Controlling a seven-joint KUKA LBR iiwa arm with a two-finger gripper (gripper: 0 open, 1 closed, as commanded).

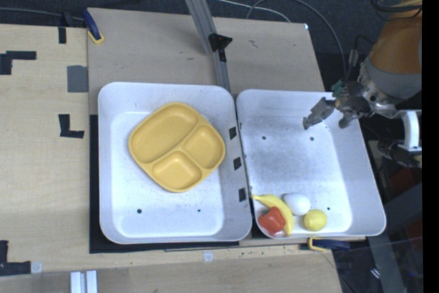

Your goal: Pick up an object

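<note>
Above right bin [357, 168], open fingers [328, 113]

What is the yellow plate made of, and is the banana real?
The yellow plate looks like moulded plastic: one even colour, smooth matt surface, rounded compartment walls. The banana is probably a plastic toy too: its yellow is flat and spotless, though it is too small to be sure. The white bins look like smooth plastic as well.

Arm [401, 44] cut off by right edge. Banana [278, 206] partly hidden behind red fruit [273, 219], kind too small to tell. Counter [41, 168] cropped left, bottom.
</note>
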